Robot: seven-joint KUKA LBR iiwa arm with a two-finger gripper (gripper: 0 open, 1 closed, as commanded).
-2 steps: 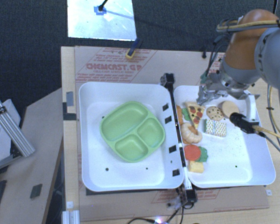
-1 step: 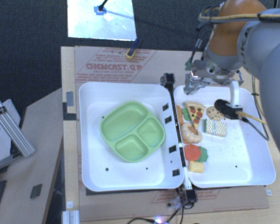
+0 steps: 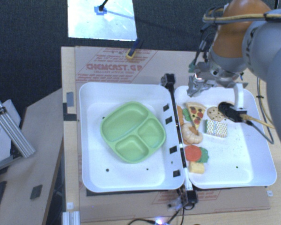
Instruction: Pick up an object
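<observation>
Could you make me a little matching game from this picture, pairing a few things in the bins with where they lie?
Things:
1. green tray
2. pizza slice
3. tomato
4. gripper

Places:
A. near edge of the right bin, by the divider
B. over the far edge of the right bin
C. middle of the left bin
D. far part of the right bin, just below the gripper

Pairs: 1-C, 2-D, 3-A, 4-B
</observation>
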